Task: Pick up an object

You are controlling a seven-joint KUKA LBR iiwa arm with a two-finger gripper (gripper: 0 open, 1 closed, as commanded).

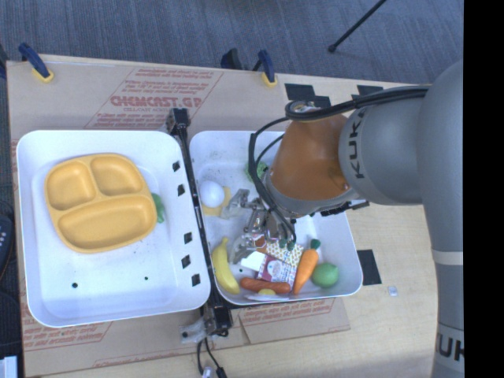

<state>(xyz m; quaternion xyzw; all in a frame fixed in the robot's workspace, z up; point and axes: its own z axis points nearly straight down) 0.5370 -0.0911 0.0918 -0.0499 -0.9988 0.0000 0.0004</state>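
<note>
The gripper (pixel 266 228) hangs low in the right bin (pixel 343 228), just above a small printed packet (pixel 276 264) in red and white crowded among a banana (pixel 224 268), carrot (pixel 306 266), lime (pixel 326 274) and white egg (pixel 212 193); whether its fingers are spread or pinching, I cannot tell. The left bin (pixel 102 290) holds a yellow divided tray (pixel 100 201), with bare floor around it. The cardboard (pixel 157 93) reads "CHEMCAST GP"; the arm (pixel 394 148) shows "KU".

Lighting: bright, even, diffuse overhead. Shadows: soft, short, under arm (pixel 378 156) in right bin (pixel 346 278). Glare: mild sheen on left bin (pixel 102 298). Focus: slightly soft overall; low resolution. No evident edge distortion.
</note>
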